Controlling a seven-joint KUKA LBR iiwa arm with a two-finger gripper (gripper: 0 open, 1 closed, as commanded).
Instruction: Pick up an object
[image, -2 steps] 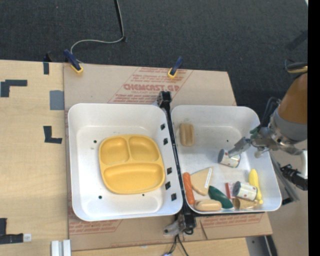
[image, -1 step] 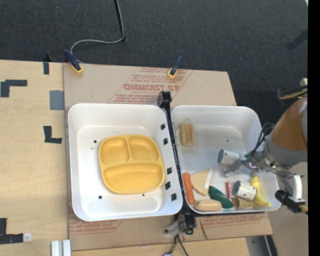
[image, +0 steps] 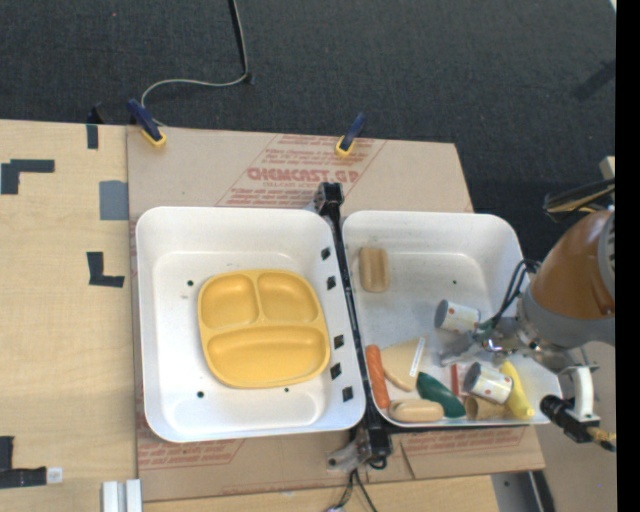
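Observation:
The right bin (image: 500, 232) holds several small things. A tan block (image: 373, 268) lies near its upper left. A small white cup (image: 457, 316) lies on its side in the middle. Along the front edge are an orange carrot (image: 375, 372), a beige wedge (image: 401, 362), a green piece (image: 441, 392), a tan roll (image: 418, 410), a second white cup (image: 490, 385) and a yellow piece (image: 518, 392). My gripper (image: 476, 345) reaches in from the right, low in the bin, between the two white cups. I see nothing lifted.
The left bin (image: 160, 300) holds a yellow divided plate (image: 263, 328). A black divider (image: 340, 300) runs between the bins. My grey arm with its orange band (image: 572, 272) hangs over the right bin's right rim. Two clamps (image: 147, 120) hold the cardboard behind.

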